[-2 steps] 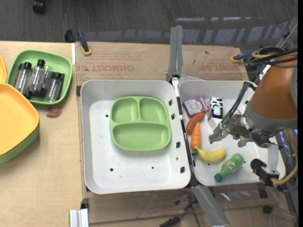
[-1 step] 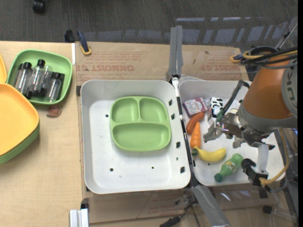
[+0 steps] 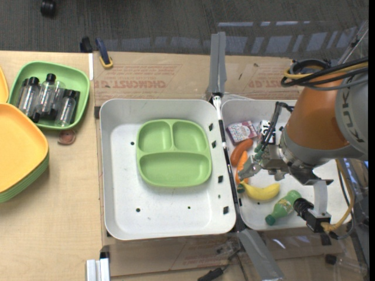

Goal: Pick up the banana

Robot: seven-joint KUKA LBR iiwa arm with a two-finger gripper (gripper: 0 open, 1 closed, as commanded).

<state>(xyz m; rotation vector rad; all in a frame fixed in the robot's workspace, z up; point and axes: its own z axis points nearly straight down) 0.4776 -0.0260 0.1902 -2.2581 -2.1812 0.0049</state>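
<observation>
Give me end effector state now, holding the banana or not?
End effector: low in the right bin, just above the banana; open or shut cannot be told. Banana lies on the bin floor, not held.

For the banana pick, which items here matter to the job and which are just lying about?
Part of the job:
banana, in the right bin
hand, just above the banana

Lying about:
carrot
green bottle
pink packet
green divided plate, in the left bin
green tray of vials
yellow plates
</observation>
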